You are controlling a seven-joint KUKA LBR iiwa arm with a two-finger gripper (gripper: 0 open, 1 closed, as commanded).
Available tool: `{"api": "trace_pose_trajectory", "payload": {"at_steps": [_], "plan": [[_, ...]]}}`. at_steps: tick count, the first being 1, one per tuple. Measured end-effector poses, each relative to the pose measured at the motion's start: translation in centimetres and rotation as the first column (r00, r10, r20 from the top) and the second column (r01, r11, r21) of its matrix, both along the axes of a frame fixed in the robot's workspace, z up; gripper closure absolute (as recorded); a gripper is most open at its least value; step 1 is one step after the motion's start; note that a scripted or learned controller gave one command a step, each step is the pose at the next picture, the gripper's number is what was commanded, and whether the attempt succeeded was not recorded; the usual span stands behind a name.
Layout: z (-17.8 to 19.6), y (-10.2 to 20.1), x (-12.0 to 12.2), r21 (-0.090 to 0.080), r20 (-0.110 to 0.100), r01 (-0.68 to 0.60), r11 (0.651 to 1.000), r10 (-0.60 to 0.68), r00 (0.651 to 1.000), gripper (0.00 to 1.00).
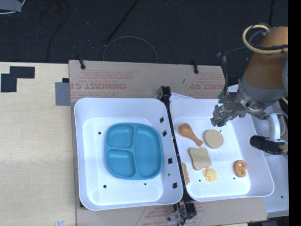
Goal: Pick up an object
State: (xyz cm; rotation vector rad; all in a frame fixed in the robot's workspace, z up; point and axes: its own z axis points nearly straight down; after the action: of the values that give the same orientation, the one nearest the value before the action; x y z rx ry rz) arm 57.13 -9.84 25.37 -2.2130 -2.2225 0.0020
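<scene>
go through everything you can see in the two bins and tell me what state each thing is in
Blue plastic divided plate: flat in the left white bin, compartments bare.
Tan toy drumstick: lying in the right white bin.
Round beige disc: flat, under the claw.
Toy bread slice: flat.
Yellow lump: loose.
Orange toy pretzel: loose.
Claw: above the disc.

One fixed camera looks down at a slant, seemingly from fairly high, on both white bins (89, 126).
</scene>
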Motion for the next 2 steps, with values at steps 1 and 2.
{"api": "trace_pose_trajectory", "payload": {"at_steps": [1,2], "plan": [[0.5,5.1,0.3,0.0,0.002,-0.001,1.0,0.001,1.0,1.0],[0.6,10.9,0.4,-0.001,0.001,-0.001,1.0,0.001,1.0,1.0]]}}
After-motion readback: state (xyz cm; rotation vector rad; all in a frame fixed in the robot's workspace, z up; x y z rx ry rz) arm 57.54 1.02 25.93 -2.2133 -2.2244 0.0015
